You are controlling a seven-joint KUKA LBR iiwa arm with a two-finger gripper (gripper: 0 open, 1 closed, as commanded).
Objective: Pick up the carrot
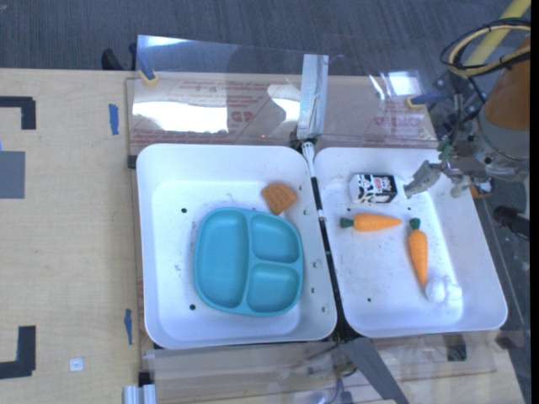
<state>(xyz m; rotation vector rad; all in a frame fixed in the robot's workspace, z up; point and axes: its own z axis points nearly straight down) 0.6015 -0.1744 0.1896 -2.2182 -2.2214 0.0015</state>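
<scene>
Grey arm's two-finger gripper (440,178), fingers spread open, hovers at two o'clock over the right white bin (480,259) holding two orange plastic carrots (376,222).

Two white bins (160,251), two carrots (376,222), one blue divided plate (248,261), one milk carton (374,188), one cookie (279,197)

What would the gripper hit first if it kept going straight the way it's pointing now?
Probably the black-and-white milk carton. The gripper points left across the right bin, toward the carton, with both carrots lying nearer the camera. Its height is unclear, so it might pass above.
</scene>
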